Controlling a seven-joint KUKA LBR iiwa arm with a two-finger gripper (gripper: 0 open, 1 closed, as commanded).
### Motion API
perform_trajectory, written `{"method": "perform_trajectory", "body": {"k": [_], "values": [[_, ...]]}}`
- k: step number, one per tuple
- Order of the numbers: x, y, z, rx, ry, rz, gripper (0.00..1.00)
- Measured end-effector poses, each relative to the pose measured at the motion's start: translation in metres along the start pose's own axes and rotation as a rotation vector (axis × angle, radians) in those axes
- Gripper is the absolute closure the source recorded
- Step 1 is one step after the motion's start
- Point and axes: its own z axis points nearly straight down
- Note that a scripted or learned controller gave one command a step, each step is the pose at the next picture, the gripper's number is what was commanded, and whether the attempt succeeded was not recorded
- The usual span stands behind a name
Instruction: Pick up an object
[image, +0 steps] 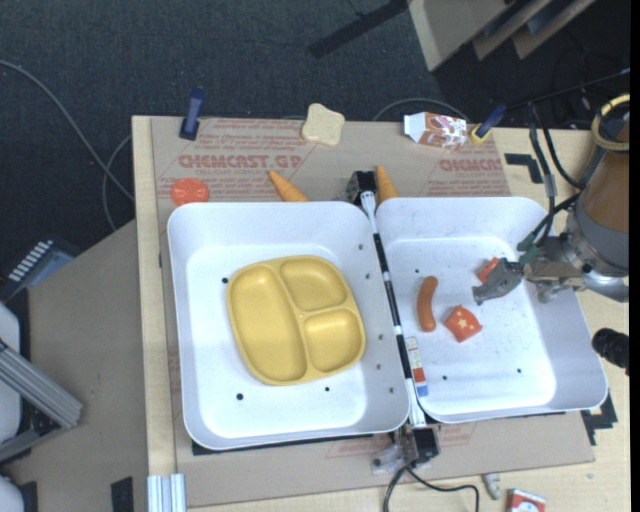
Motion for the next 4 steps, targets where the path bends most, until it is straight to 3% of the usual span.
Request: {"method": "perform_trajectory", "body": {"k": [1, 2, 3, 4], "values": [[0.005, 0.04, 0.135, 0.004, 0.001, 0.0, 0.0], [0.019, 0.054, 0.172, 0.002, 0.001, 0.0, 0.0], [0.018, 0.055, 0.162, -0.001, 0.0, 0.002, 1.0], [0.114, 0.068, 0.072, -0.001, 0.001, -0.002, 1.0]]}}
